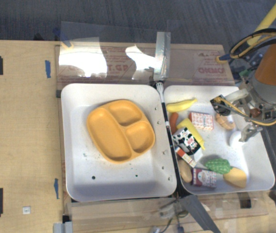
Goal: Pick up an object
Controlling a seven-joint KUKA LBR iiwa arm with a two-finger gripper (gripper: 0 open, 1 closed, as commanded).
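Note:
The right bin (266, 166) holds several toy foods. Among them are a yellow banana (181, 104), a small pink-and-white carton (202, 121), a cow-patterned box (185, 141), a green vegetable (218, 166) and a yellow lemon (235, 177). My gripper (237, 118) hangs low over the bin's upper right part. It is beside a tan bread piece (225, 122) and just above a small white object (235, 139). I cannot make out whether anything is held.
The left bin (74, 178) holds an orange divided plate (121, 130). A red-and-white carton (204, 177) and a tan potato (185, 171) lie at the right bin's front. Cables and the grey arm (268, 81) crowd the right side. A metal divider (162, 55) stands behind the bins.

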